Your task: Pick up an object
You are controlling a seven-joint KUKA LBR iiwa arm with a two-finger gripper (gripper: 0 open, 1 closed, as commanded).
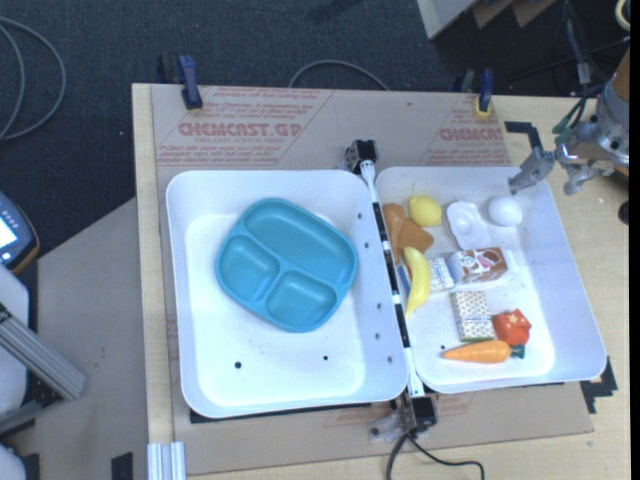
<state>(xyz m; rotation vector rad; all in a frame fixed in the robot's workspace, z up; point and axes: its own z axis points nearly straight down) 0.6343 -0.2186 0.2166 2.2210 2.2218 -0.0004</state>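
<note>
A brown bench (250, 128) holds two white bins (200, 228). The gripper (535, 173) hangs over the right bin's (570, 298) corner; its grip cannot be told.

egg (504, 210): I see it white, at the right bin's (575, 298) 12 o'clock.
banana (417, 278): yellow, lying at 9.
carrot (476, 352): orange, lying at 6.

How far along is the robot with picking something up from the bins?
Nothing looks picked up so far. The claw is at the right bin's far edge, next to the white egg, with nothing between its fingers. The banana, carrot and the other toy foods all lie in the bin. The grasp and lift are left.
</note>
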